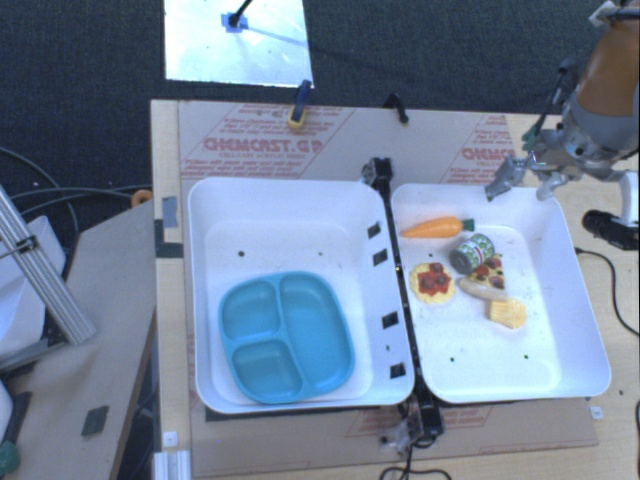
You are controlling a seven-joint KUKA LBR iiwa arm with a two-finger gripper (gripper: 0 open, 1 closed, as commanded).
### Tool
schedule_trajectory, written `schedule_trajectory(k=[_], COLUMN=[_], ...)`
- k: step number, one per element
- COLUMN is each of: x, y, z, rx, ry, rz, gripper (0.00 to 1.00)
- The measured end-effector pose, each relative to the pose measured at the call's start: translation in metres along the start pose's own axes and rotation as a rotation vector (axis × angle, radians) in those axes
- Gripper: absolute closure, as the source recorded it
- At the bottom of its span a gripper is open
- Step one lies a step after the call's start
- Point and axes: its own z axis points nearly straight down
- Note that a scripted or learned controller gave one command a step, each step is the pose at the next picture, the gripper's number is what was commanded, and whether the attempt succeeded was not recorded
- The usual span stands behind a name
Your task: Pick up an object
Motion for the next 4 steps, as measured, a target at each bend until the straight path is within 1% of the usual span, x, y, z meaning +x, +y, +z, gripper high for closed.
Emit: schedule_trajectory(k=[1,2,3,4], x=[0.001,0.0,-0.042,-0.039], y=[-0.021,-0.017,-0.079,-0.054], z=[0.145,0.125,0.117,0.018], rx=[0.007,-0.005,0.003,-0.01], ry=[0.002,-0.001,0.001,-0.003], rz=[0.002,0.0,0.007,-0.002], gripper=[0.0,1.0,1.0,1.0])
